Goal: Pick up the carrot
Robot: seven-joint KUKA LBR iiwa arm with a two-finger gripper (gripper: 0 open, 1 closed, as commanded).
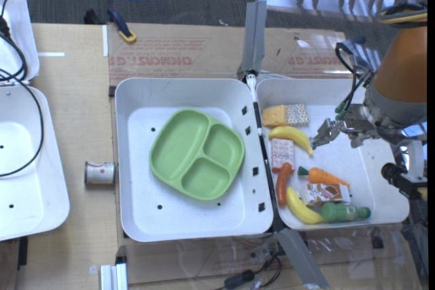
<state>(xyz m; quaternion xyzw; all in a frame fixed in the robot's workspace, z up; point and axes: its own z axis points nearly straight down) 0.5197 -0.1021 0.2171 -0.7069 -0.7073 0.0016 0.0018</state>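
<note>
Carrot (327,177): orange, tapered, with a small green tip at its left end. Lying flat in the right-hand bin (380,166), long axis running left to right and slanting slightly downward toward the right. Resting just above a small printed packet (319,195), right of a red sausage-shaped piece (282,181).

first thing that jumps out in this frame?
The green divided plate, alone in the left bin. Next, the heap of toy food in the right bin: two bananas, the carrot and a green bottle among them. The grey and orange arm comes in from the right, its gripper above that bin, beside the upper banana.
</note>
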